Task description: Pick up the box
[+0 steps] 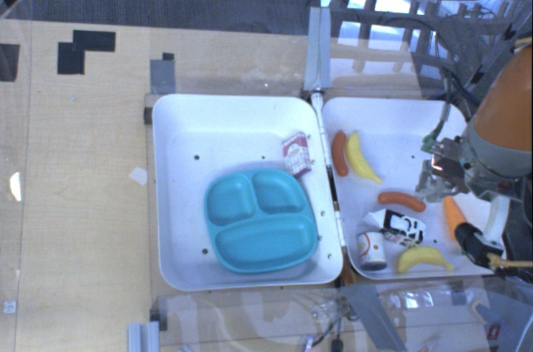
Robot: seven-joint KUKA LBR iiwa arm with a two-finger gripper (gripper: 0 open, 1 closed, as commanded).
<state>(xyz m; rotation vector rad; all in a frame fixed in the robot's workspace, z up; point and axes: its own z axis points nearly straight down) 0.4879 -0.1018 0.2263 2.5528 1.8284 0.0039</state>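
Note:
The box is small, red and white, and lies in the left bin near its right wall, just above the blue divided plate. My gripper hangs over the right bin, near its right side, well to the right of the box. It sits just above a red sausage and next to a carrot. Nothing shows between its fingers.
The right bin also holds a second sausage, a banana, another banana, a black-and-white toy and a small can. The bins' walls meet in a ridge between the box and my gripper.

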